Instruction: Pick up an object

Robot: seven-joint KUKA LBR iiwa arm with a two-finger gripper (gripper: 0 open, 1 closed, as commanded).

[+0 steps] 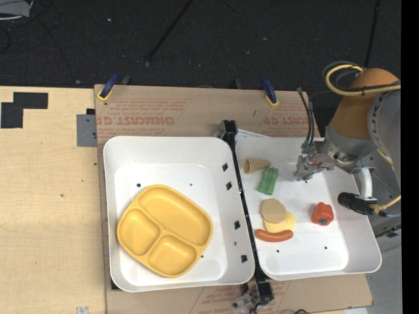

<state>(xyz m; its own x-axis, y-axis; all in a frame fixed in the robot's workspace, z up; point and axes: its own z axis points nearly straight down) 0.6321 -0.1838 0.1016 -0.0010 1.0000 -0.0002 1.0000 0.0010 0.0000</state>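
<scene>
Two white bins sit on cardboard (163, 113) printed with red mirrored lettering I cannot read. Left bin (124, 156): one yellow divided plate (164, 229). Right bin (340, 254): one cone (256, 165), green block (267, 180), red pepper (321, 213), sausage (273, 235), tan disc (273, 210). Gripper (305, 169) at upper right of that bin; its finger state I cannot tell.

Glossy yellow plastic tray (164, 230) in a smooth white plastic bin (131, 152), over matt brown cardboard (177, 110) and pale wood (46, 201).
</scene>
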